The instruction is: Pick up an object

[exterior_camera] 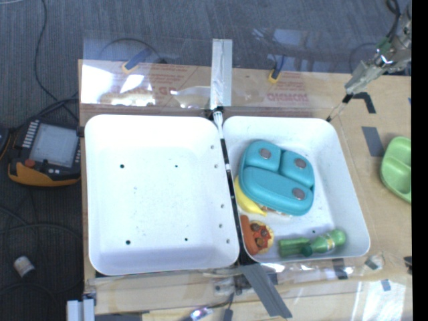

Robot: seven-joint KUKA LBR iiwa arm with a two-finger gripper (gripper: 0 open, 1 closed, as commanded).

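The right bin (334,146) holds a large teal plastic piece (277,177) with three round studs, lying in its middle. A yellow item (247,202) pokes out from under the teal piece's left side. Below it an orange object (256,236) rests near the bin's front left corner. A green bottle (311,243) lies on its side along the front wall.
The left bin (157,192) sits beside the right one, with a dark divider strip (229,179) between them. A light green object (399,167) rests on the bench at the right edge. A handheld pendant (43,154) lies on the floor to the left.
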